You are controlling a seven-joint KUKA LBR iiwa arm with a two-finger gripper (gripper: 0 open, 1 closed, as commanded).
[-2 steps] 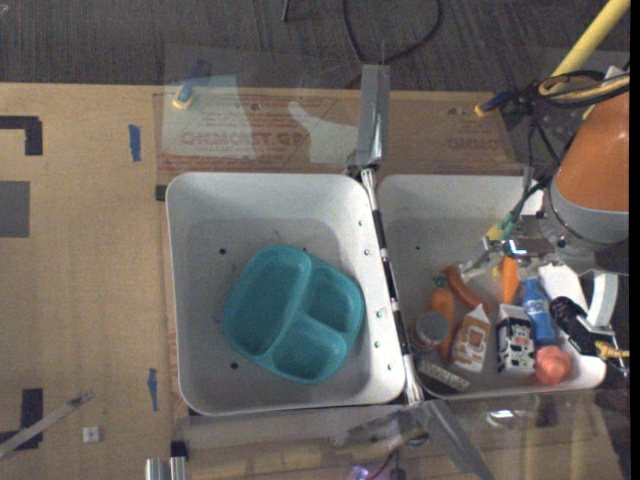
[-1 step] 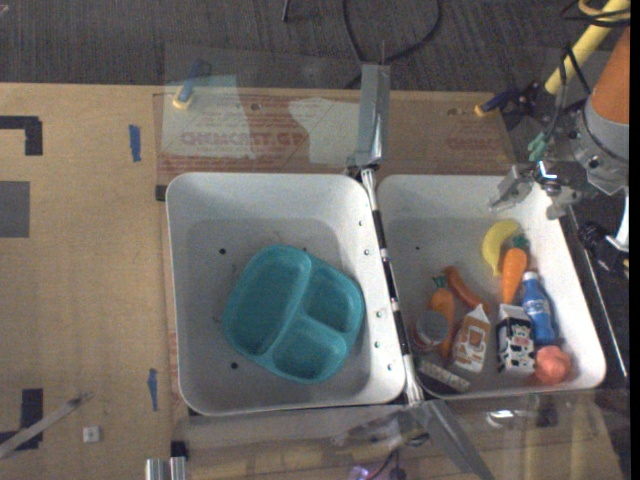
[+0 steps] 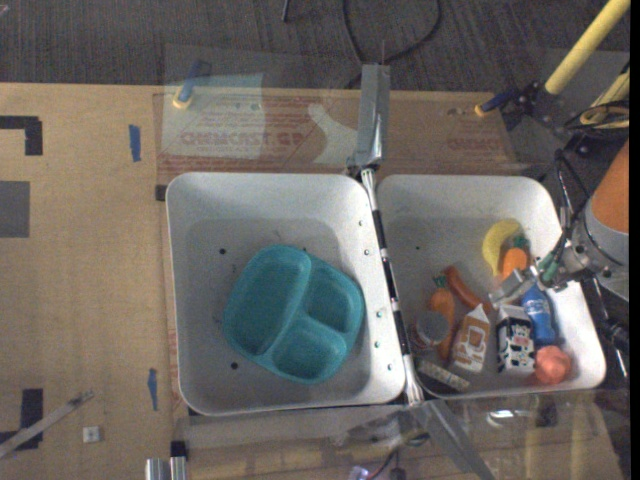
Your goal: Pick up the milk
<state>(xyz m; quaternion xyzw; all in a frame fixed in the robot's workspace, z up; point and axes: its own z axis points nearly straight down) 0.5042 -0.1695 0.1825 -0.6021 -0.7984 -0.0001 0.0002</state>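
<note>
- On the left of the bench, the brown cardboard-coloured bench top (image 3: 80, 298) carried strips of blue tape (image 3: 134, 143) and black square markings (image 3: 22, 134).
- Next came the left shallow white plastic bin (image 3: 200, 208), holding a teal plastic divided plate with three compartments (image 3: 292, 312), which lay tilted near the bin's middle.
- A grey metal strip (image 3: 372, 118) ran along the seam where the two bins met.
- The right shallow white plastic bin (image 3: 440, 208) sat just beside the left one and held a cluster of small objects toward its near and right portions.
- In that cluster, an orange carrot-shaped toy (image 3: 443, 300) lay near the bin's left part, with a small tan and white carton (image 3: 472, 339) just beside it.
- The milk, a small white carton with black cow patches (image 3: 516, 343), stood to the right of the tan carton, near the bin's front wall.
- A blue plastic bottle with a white cap (image 3: 540, 318) lay touching or just beside the milk carton's right edge, and a pink rounded toy (image 3: 552, 365) rested in the near right corner.
- A yellow banana-shaped toy (image 3: 499, 242) lay further back, with an orange piece (image 3: 514, 261) against it.
- The grey two-finger gripper (image 3: 522, 286) hung just above the blue bottle, behind the milk; whether it was open or closed could not be told, and nothing was seen held.
</note>
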